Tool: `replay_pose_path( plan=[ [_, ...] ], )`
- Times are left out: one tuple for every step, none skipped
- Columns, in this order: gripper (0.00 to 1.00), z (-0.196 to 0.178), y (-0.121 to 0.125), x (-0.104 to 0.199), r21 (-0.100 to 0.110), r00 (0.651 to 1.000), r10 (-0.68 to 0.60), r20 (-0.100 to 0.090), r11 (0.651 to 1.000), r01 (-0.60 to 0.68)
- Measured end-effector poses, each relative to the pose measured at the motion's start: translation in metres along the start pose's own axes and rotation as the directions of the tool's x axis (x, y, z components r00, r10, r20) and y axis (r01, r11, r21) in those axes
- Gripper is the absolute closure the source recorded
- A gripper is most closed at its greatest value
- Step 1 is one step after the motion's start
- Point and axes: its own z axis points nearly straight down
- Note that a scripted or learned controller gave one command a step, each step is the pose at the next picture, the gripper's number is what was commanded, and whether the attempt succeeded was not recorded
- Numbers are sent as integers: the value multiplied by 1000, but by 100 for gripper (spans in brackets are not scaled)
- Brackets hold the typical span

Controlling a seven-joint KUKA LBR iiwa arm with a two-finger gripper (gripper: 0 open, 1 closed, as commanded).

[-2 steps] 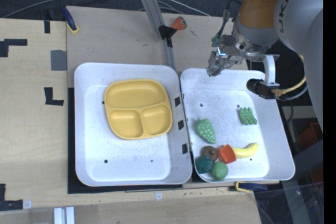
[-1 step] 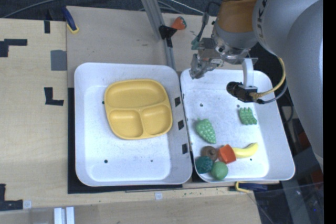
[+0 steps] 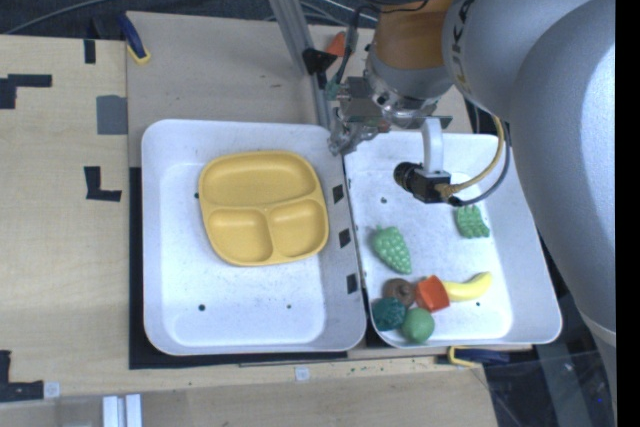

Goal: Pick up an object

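My gripper (image 3: 347, 131) hangs at the far end of the divider between the two bins, under the orange wrist band, and nothing can be made out in it. Small toy foods lie in the right bin (image 3: 520, 315): a green grape bunch (image 3: 392, 249), a light green piece (image 3: 471, 221), a yellow banana (image 3: 467, 287), an orange-red piece (image 3: 432, 293), a brown ring (image 3: 401, 291), a teal piece (image 3: 389, 314) and a green ball (image 3: 418, 325). All of them sit well in front of the gripper, towards the near edge.
A yellow divided plate (image 3: 265, 208) lies in the left bin (image 3: 170, 315). A black fitting with a yellow cable (image 3: 422, 182) hangs from the arm over the right bin. A slanted metal post (image 3: 285, 5) stands behind the bins.
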Motion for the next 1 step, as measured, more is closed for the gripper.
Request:
replay_pose_path(
  plan=[
    [100, 14, 10, 50, -1, 1000, 0, 1, 1000, 0]
  ],
)
